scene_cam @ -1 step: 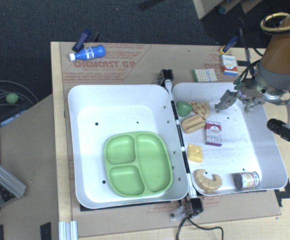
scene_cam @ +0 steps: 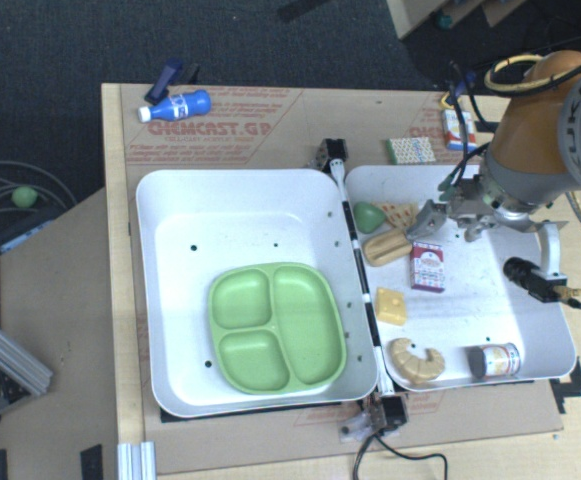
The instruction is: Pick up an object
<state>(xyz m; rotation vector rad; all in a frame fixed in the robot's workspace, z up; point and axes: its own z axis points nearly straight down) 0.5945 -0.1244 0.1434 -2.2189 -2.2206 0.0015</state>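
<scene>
The right bin (scene_cam: pixel 490 303) holds several small things: a green piece (scene_cam: pixel 368 216), a tan waffle-like cracker (scene_cam: pixel 400 214), a tan bread roll (scene_cam: pixel 387 247), a red box (scene_cam: pixel 427 266), a yellow block (scene_cam: pixel 391 306), a curved tan pastry (scene_cam: pixel 416 361) and a small can (scene_cam: pixel 494 360) lying on its side. My gripper (scene_cam: pixel 448 220) hangs low over the bin's far part, just right of the cracker and above the red box. Nothing is visibly held.
In the left bin (scene_cam: pixel 155 268) lies a green divided plate (scene_cam: pixel 273 326). A blue and white bottle (scene_cam: pixel 175 106) lies on the bench behind that bin. A small patterned card (scene_cam: pixel 411 149) sits behind the right bin. The arm's orange band (scene_cam: pixel 530 118) leans in from the upper right.
</scene>
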